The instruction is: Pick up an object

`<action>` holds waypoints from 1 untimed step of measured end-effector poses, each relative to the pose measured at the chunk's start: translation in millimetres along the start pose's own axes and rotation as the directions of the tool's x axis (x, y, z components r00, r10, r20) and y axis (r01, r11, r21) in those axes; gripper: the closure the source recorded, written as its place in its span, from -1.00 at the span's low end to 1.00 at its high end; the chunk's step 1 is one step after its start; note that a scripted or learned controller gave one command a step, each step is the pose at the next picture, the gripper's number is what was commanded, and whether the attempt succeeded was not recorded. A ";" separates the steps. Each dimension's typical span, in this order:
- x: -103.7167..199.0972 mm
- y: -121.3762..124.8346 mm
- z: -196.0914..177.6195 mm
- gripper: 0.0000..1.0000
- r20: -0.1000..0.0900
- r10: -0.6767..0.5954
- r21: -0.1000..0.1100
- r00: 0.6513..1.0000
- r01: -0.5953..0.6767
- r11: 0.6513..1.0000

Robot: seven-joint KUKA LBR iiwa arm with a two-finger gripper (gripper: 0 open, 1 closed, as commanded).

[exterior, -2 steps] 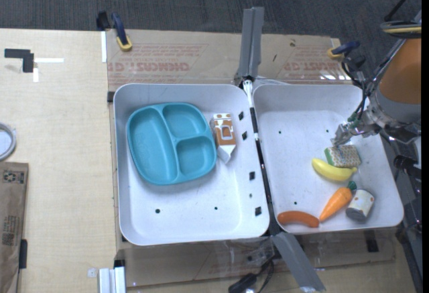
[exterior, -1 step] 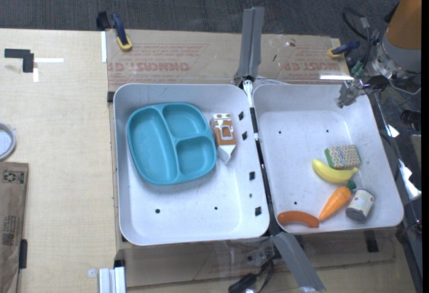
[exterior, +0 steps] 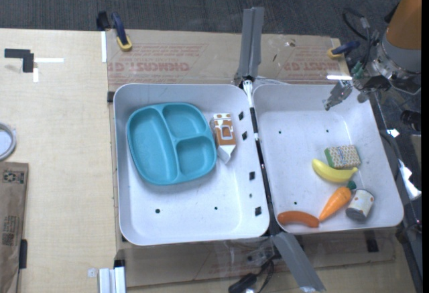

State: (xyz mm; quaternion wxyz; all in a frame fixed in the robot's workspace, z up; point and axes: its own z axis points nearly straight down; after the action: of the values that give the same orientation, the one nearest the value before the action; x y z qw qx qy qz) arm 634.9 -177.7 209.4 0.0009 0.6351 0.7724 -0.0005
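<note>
In the right bin (exterior: pixel 375 131), nearest the bottom edge of the view, a red-orange sausage-shaped toy (exterior: pixel 298 219) lies flat at about 7 o'clock from the bin's middle. Just to its right, at 5 o'clock, a toy carrot (exterior: pixel 336 203) lies tilted with its green top touching the banana above it. A small grey-and-white can (exterior: pixel 360 205) lies on its side just beside the carrot, against the bin's right wall. Above these, at about 3 o'clock, a yellow banana (exterior: pixel 333 171) curves under a green-and-tan sponge block (exterior: pixel 342 155), the two touching.

In the left bin (exterior: pixel 124 171), a teal divided plate (exterior: pixel 171 143) sits at about 10 o'clock of the bin's middle, its three compartments facing up. Just beside its right rim, at 2 o'clock in the bin, an orange-and-white carton (exterior: pixel 224 134) lies next to the divider between the bins.

Farther back, the tool (exterior: pixel 337 95) hangs over the right bin's far edge at about 1 o'clock, well apart from the toys; whether it is spread or pressed together I cannot tell, and nothing shows in it. The arm's orange band (exterior: pixel 406 22) rises behind it. On the surface (exterior: pixel 53 117) beyond the bins, a blue-and-yellow clamp (exterior: pixel 120 31) sits at 11 o'clock.
</note>
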 end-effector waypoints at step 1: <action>-2.8 -83.7 101.9 -1.00 -0.002 -0.214 0.000 0.977 0.214 0.977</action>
State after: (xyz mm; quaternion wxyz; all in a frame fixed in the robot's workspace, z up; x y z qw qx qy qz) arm 553.3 -196.7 107.5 0.0002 0.5482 0.8363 0.0000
